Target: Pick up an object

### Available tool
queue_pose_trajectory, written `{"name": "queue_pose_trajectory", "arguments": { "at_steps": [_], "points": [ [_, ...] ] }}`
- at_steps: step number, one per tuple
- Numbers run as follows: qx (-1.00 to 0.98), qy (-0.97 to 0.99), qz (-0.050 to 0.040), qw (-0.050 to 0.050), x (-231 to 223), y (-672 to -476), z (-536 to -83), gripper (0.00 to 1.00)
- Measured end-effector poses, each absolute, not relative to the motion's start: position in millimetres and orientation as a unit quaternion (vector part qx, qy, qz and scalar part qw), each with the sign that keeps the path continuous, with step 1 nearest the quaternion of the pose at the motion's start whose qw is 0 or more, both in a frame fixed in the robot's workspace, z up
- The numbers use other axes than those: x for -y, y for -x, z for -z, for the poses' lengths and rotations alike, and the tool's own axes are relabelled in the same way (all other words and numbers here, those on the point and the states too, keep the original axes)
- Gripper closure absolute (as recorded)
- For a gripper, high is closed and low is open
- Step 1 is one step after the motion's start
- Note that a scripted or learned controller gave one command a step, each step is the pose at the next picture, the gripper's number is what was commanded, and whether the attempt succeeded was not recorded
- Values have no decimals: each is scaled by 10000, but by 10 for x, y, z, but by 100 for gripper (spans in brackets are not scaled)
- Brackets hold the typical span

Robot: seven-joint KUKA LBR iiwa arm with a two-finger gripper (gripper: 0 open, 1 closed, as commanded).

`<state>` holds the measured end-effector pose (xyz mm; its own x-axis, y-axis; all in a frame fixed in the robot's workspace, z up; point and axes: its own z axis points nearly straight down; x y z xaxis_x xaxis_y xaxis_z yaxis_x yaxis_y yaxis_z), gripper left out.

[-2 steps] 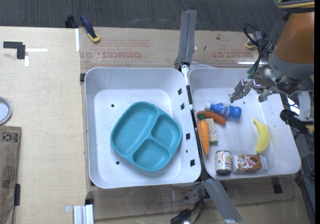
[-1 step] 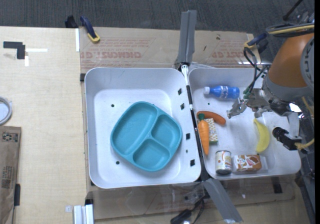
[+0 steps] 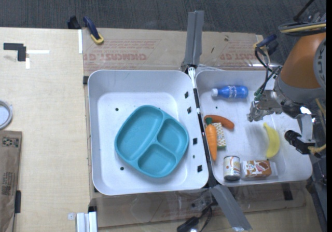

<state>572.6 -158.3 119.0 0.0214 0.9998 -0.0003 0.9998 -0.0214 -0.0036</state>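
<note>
i have one fixed overhead camera, slanted down on both bins [image 3: 98, 122]; arm [image 3: 303, 65] enters at 3 o'clock.

Wooden bench [image 3: 41, 91] with two white bins [image 3: 96, 122] [image 3: 295, 174], cardboard sheet [image 3: 135, 49] beneath

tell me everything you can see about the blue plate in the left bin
The sky-blue plastic divided plate is a rounded, three-compartment dish with raised ridges between the sections: one large, two smaller. It lies flat and upright, turned askew, on the floor of the left shallow white bin, near its middle. Its compartments hold nothing, and nothing else touches it.
</note>
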Motion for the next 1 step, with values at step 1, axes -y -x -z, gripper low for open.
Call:
{"name": "queue_pose_trajectory", "arguments": {
  "at_steps": [1],
  "points": [
    [6997, 7144, -14, 13, 1581, -5727, -1190, 0]
  ]
}}
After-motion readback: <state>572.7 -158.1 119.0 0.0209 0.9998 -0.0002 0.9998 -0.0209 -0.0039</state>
